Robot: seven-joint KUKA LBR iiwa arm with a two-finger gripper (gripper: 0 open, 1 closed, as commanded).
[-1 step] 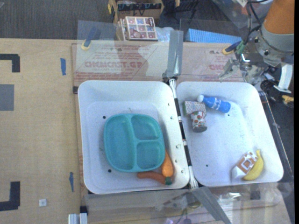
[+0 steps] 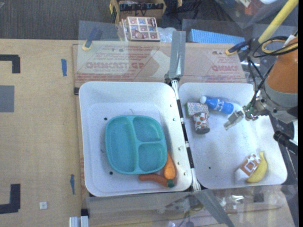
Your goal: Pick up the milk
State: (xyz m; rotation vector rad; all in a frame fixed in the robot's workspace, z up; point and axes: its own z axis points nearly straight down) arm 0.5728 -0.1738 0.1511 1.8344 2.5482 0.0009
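Bench with two white bins side by side. Left bin: teal tray, carrot at its near right corner. Right bin: milk near right, touching banana; blue bottle and can far left. Gripper hovers right of bottle, well apart from milk; jaw state cannot be told.

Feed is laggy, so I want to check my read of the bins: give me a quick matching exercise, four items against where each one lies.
Items:
1. teal tray
2. blue bottle
3. banana
4. carrot

Places:
A. right bin, far side
B. left bin, centre
C. right bin, near right corner
D. left bin, near edge beside the tray

Pairs: 1-B, 2-A, 3-C, 4-D
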